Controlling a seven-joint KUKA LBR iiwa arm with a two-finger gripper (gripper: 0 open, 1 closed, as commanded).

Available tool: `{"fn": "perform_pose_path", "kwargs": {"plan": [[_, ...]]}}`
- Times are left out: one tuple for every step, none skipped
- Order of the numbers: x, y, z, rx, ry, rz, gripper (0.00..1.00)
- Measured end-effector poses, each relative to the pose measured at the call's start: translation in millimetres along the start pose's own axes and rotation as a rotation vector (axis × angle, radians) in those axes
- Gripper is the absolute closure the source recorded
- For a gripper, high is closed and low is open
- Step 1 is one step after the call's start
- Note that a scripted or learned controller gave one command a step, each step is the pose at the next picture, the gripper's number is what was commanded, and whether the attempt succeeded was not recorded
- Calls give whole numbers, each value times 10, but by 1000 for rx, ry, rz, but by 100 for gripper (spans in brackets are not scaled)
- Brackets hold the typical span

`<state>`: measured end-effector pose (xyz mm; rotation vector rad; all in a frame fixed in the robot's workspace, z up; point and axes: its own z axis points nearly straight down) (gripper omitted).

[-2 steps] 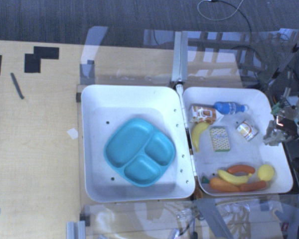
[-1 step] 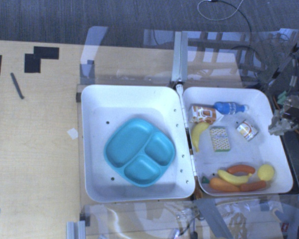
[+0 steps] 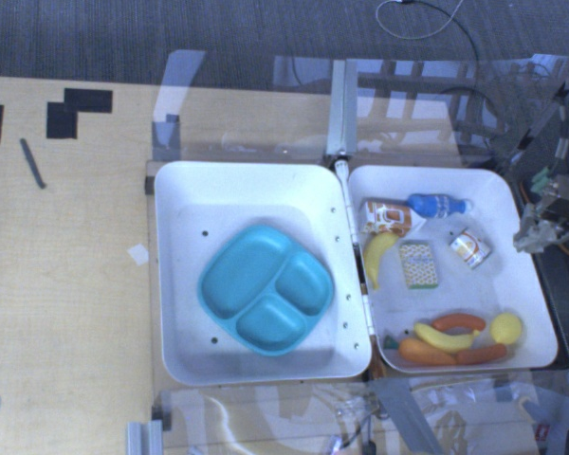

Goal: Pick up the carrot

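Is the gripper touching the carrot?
Apart. The camera view shows the gripper at the right bin's right rim, with bare bin floor between it and the carrot.

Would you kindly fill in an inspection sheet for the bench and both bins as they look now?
Surface: wooden bench bearing two white bins.
Job's things: carrot at the right bin's near edge.
Clutter: blue plate in the left bin; bottle, bananas, lemon, sausages, small can.
Grippers: gripper at the right bin's right rim, apart from the carrot.
Cables: cable on the floor.
Surroundings: dark floor.
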<state>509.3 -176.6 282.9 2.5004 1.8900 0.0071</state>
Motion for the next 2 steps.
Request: {"fn": "perform_pose_path", "kwargs": {"plan": [[11,16,-111,-5,-1,-7,100],[-261,-154,603,6,0,137,100]]}}
